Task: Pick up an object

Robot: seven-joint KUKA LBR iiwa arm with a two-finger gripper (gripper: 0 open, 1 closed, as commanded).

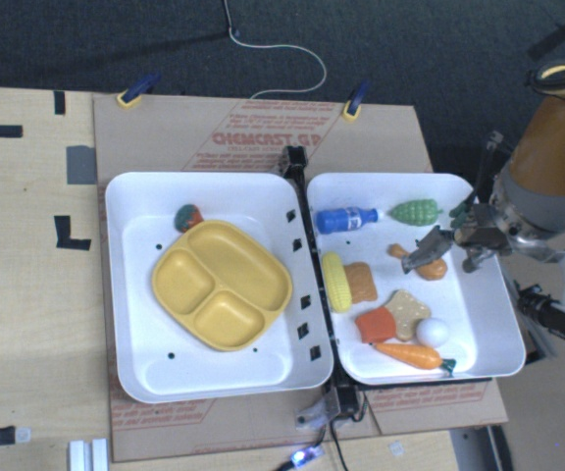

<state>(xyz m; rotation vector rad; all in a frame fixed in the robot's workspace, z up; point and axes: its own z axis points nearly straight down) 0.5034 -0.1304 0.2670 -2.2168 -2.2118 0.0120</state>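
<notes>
My gripper [449,255] hangs over the right side of the right bin [498,332], its two dark fingers spread apart, open, with nothing between them. Just below the left finger lies a small orange piece [433,270]. Also in this bin are a blue bottle [346,220], a green bumpy item [415,211], a yellow corn cob [335,281], a brown slice [362,283], a red block [374,325], a beige biscuit [407,308], a white egg [432,333] and a carrot [411,355].
The left bin [135,361] holds a yellow divided plate [222,283] and a small red-and-green fruit [187,217] at its far left. Both bins rest on a cardboard sheet [263,130]. A white cable [282,57] runs across the dark floor behind.
</notes>
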